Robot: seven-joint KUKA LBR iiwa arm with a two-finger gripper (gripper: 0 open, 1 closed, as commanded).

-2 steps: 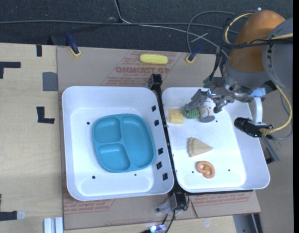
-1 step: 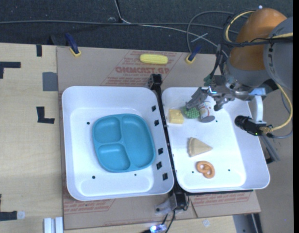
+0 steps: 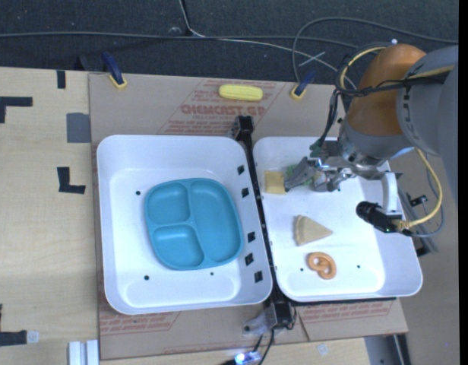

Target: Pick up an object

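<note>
The right bin (image 3: 386, 276) holds a pale yellow block (image 3: 274, 182) near its left wall, a tan wedge (image 3: 311, 230) in the middle and an orange pretzel shape (image 3: 322, 265) toward the front. My gripper (image 3: 301, 175) hangs low over the back of this bin, just right of the yellow block, pointing left. A green-grey piece shows at its tip. In the left bin (image 3: 120, 166) lies a blue divided plate (image 3: 193, 222).
A yellow banana-like object (image 3: 240, 92) lies on the cardboard behind the bins. Cables loop above the arm at the back right. A black divider with clips runs between the two bins.
</note>
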